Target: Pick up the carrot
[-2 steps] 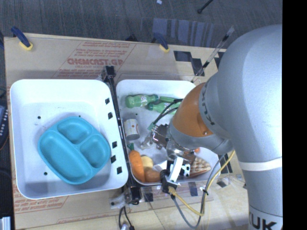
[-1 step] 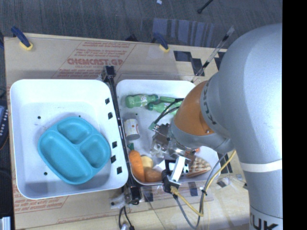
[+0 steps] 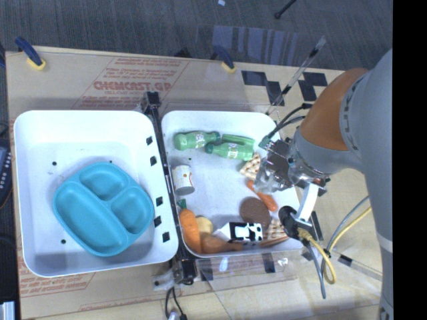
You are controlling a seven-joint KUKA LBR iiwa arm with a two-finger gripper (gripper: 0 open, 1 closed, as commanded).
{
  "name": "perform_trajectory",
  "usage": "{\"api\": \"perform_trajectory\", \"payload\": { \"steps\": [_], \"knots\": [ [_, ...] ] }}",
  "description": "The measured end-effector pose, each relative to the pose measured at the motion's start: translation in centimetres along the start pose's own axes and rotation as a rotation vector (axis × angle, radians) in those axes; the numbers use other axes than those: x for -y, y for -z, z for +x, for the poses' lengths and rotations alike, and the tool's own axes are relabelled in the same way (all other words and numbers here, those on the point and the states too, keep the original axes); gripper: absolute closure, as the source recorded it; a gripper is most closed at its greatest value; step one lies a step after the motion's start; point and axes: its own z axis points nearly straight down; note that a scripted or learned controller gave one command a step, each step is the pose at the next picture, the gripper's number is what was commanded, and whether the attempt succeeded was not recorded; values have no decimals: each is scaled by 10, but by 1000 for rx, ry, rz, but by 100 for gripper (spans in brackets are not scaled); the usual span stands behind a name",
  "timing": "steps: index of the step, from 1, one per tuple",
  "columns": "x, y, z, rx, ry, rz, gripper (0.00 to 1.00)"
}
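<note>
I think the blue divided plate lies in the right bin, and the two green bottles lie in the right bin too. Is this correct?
Not quite. The camera view shows the blue divided plate in the left bin, alone there. The two green bottles do lie in the right bin, near its far wall.

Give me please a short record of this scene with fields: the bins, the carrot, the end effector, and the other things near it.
left bin: holds a blue divided plate
right bin: holds food items and two green bottles
carrot: small, orange, near the right wall of the right bin
end effector: low over the carrot; grip cannot be judged
near carrot: brown round item, small can
task state: carrot not visibly lifted
</note>
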Motion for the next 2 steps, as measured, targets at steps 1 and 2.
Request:
{"api": "perform_trajectory", "payload": {
  "steps": [1, 2],
  "knots": [
    [2, -3, 1, -1, 0, 7, 0],
    [14, -77, 59, 2, -220, 14, 0]
  ]
}}
